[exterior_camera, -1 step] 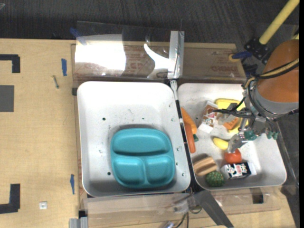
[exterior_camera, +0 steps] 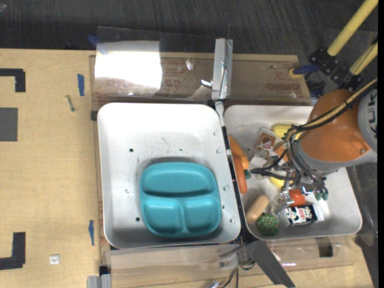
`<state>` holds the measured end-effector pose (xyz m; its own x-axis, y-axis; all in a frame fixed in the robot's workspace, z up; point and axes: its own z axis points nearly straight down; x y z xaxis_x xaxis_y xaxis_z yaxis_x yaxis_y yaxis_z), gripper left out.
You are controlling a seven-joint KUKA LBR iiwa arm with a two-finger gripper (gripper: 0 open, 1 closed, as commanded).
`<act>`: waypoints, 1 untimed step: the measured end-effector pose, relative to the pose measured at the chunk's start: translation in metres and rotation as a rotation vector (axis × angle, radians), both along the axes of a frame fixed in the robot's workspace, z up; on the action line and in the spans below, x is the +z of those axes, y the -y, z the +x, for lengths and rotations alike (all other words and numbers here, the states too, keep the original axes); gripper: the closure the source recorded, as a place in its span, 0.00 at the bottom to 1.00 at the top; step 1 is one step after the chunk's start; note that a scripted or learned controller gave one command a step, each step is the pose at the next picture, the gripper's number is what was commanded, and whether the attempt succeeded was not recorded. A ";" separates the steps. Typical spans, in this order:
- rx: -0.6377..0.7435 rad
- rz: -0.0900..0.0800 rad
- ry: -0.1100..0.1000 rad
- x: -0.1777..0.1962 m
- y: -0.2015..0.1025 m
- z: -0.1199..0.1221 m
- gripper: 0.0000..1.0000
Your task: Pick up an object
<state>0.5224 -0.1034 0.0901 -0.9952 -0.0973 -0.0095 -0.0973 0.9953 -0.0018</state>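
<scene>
The right bin [exterior_camera: 345, 221] holds several small objects. An orange piece [exterior_camera: 240, 164] lies along its left wall, a tan cylinder [exterior_camera: 257, 207] sits near the front, and a green knobbly ball [exterior_camera: 268, 223] lies just below that. A yellow item [exterior_camera: 280, 129] and a small printed packet [exterior_camera: 266, 143] lie toward the back. A white, black and red item [exterior_camera: 300, 213] rests at the front. My gripper [exterior_camera: 295, 191] reaches down into this bin under the orange wrist band [exterior_camera: 333, 131], low over the white, black and red item. The arm hides part of the bin's middle.
The left bin [exterior_camera: 120, 131] holds a teal divided tray [exterior_camera: 179, 198] in its front half. A clear plastic wall [exterior_camera: 156, 74] and a metal divider post [exterior_camera: 221, 68] stand behind the bins. Yellow bars [exterior_camera: 357, 17] cross the top right.
</scene>
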 end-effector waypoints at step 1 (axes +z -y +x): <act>0.003 0.000 0.004 0.011 -0.001 0.002 1.00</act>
<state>0.5241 -0.1019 0.1013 -0.9949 -0.1001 -0.0136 -0.1000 0.9950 -0.0024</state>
